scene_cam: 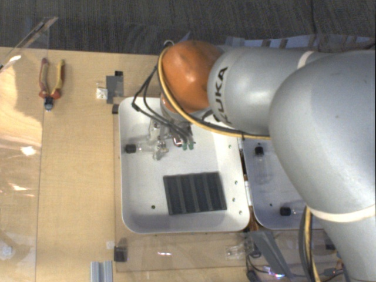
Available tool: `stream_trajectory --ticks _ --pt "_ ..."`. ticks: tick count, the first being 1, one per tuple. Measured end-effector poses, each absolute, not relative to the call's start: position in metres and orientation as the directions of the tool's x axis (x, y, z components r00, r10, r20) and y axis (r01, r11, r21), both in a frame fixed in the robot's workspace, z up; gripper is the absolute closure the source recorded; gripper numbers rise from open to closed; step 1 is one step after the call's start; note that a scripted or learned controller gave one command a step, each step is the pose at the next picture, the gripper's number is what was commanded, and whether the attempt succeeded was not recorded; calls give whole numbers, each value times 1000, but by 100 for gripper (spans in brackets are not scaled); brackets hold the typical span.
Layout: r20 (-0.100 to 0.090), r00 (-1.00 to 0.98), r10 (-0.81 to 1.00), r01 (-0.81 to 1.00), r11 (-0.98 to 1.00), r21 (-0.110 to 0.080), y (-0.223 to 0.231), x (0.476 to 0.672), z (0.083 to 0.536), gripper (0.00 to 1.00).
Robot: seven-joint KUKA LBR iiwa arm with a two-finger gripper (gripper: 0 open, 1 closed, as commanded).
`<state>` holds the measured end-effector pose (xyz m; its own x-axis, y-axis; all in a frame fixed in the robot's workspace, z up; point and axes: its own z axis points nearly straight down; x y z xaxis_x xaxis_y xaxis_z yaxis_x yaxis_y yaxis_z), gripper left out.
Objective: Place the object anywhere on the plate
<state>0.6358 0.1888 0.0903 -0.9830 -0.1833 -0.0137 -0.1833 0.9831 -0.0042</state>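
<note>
While the fingers [160,148] hover in the left bin [135,210], grip unclear, small dark object [130,148] perhaps just beside.

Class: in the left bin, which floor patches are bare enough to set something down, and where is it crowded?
Bare: the left bin's floor left of the dark ribbed plate, and the strip between plate and gripper. Crowded: the far end, under the gripper beside a small dark object.

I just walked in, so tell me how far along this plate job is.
Nothing looks placed yet: the dark ribbed plate in the left bin carries nothing. The gripper hangs over the bin's upper area, beside a small dark object. Picking that up and setting it on the plate both look left.
</note>
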Motion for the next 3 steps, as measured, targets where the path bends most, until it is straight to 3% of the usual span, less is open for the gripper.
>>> stream_trajectory --ticks 1,2,3 --pt "-12 -904 -426 -426 905 2 232 666 184 100" --pt "-11 -949 -314 -314 949 3 168 670 95 100" --pt "-14 -780 -625 -625 780 -1 232 670 217 100"
